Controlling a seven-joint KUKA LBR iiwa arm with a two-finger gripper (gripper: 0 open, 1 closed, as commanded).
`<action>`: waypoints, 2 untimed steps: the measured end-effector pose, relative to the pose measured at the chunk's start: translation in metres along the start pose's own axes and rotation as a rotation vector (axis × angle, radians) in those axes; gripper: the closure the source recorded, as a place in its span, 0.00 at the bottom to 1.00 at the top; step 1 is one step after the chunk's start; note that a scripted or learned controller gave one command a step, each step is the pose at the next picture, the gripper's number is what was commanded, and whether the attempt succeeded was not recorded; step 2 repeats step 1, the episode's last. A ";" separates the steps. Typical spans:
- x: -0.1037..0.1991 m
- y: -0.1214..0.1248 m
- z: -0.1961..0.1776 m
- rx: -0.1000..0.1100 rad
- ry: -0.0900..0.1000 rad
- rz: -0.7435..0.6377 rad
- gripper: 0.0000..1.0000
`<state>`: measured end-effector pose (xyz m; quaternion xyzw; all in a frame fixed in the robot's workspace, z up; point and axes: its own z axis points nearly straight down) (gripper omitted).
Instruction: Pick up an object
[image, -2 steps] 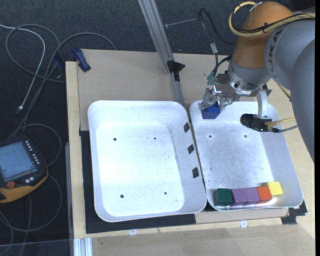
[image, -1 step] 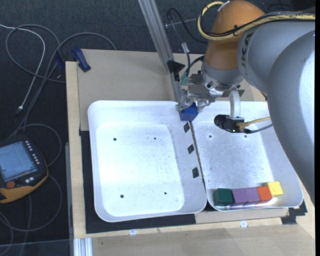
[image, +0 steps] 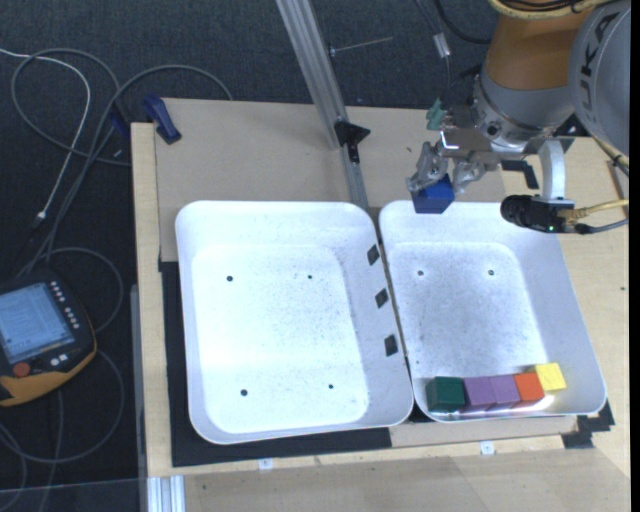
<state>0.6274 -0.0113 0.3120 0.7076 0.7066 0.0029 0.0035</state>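
clearly a small blue block hangs at the tip of the pincer, lifted above the far edge of the right bin, just over the rim where the bin meets the bare counter. the pincer looks closed on the block, with the fingers pressed to its sides, though the view is small and slanted here, so how deep the hold goes is hard to tell. the grey arm with its orange band comes in from the upper right and carries the wrist over that corner.

down at the near edge of the same bin four more blocks sit in a tight row, touching one another: a green block, a purple block, an orange block and a yellow block. the left bin lies beside it, well apart from the pincer.

judging by this, the pick is nearly done, and the risk now is losing the block. if only a thin edge is caught, a quick swing or a jolt could let it slip. because it hangs over the rim, a drop might strike the lip and bounce out onto the counter, out of either bin. a slanted metal post stands near the wrist, and cables trail by the pincer, so a careless sweep to the left could snag or bump them.
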 end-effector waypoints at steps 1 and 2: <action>0.093 0.031 0.041 0.009 0.003 -0.010 1.00; 0.093 0.031 0.041 0.009 0.003 -0.010 1.00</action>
